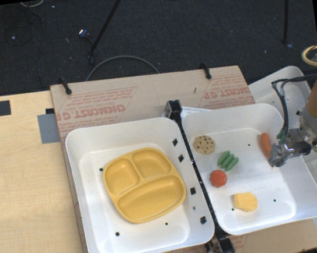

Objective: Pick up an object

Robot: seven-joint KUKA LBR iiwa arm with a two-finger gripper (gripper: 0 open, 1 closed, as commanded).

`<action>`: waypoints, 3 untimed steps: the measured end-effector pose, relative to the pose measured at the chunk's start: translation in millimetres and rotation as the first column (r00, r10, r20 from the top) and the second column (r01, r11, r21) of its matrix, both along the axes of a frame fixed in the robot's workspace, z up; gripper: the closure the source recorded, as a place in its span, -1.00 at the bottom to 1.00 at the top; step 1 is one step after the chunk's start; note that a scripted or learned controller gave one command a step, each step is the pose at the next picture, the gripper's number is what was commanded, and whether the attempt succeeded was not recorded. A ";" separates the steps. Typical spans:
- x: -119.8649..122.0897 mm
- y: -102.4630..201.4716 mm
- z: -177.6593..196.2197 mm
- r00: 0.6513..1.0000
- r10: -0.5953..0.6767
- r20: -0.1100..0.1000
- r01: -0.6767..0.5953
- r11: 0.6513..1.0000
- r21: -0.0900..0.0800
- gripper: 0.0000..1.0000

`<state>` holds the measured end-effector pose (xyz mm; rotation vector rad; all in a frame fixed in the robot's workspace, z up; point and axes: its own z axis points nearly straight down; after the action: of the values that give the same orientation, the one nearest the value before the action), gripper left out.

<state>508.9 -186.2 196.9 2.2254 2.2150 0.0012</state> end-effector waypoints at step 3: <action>19.4 46.6 75.7 1.000 0.009 -0.003 -0.009 1.000 0.002 1.00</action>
<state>528.2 -139.5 272.7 2.2183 2.2271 -0.0009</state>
